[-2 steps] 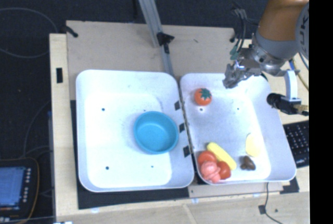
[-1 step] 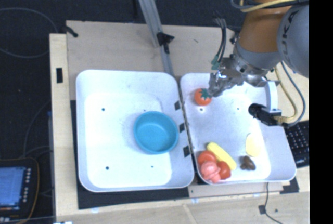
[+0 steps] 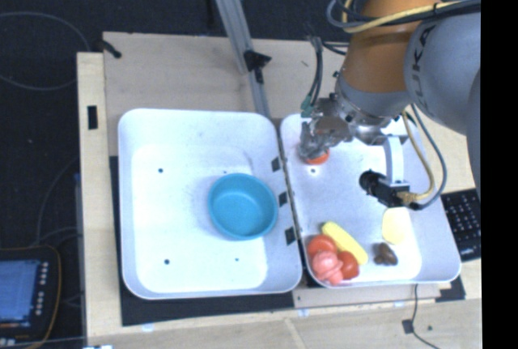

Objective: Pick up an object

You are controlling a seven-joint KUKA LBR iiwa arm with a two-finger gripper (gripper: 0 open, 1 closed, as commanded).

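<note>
Fingers [image 3: 314,146] are pressing over a small orange piece [image 3: 318,156] near the right bin's [image 3: 429,270] far-left corner — spread unreadable; probably light, stiff — grip its sides.

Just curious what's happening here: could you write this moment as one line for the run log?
arm: over right bin | gripper: low at its upper left corner, on small orange object | grasp: unclear | left bin: blue bowl

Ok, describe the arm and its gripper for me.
The arm is grey with a glossy orange band above the wrist. Grey and yellow cables loop over that band. The gripper is a compact dark metal unit, with thin cables running beside it.
</note>
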